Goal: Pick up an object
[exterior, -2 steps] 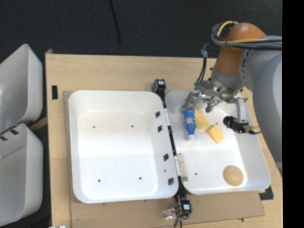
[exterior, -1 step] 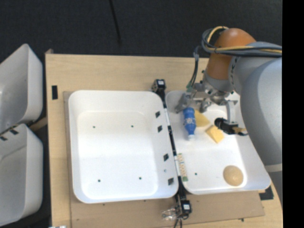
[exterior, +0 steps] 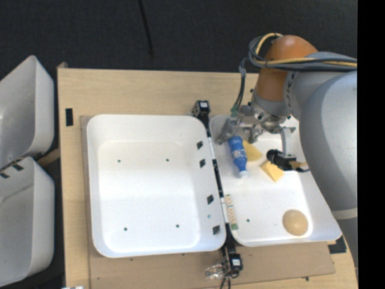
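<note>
You are looking at the blue bottle (exterior: 238, 155) lying in the right bin (exterior: 264, 221) near its far left corner, long axis running from far edge toward near edge. The gripper (exterior: 252, 128) is hovering just beyond it; whether it is gripping anything, you cannot tell.

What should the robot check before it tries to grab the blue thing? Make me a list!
1. Blue object lies in the right bin: ok.
2. Gripper is above the blue object's upper end: ok.
3. Fingers open or shut: cannot tell.
4. Blue object clear of neighbours: not ok, a yellow wedge touches its right side.
5. Second yellow wedge and the tan ball lie apart from it: ok.
</note>
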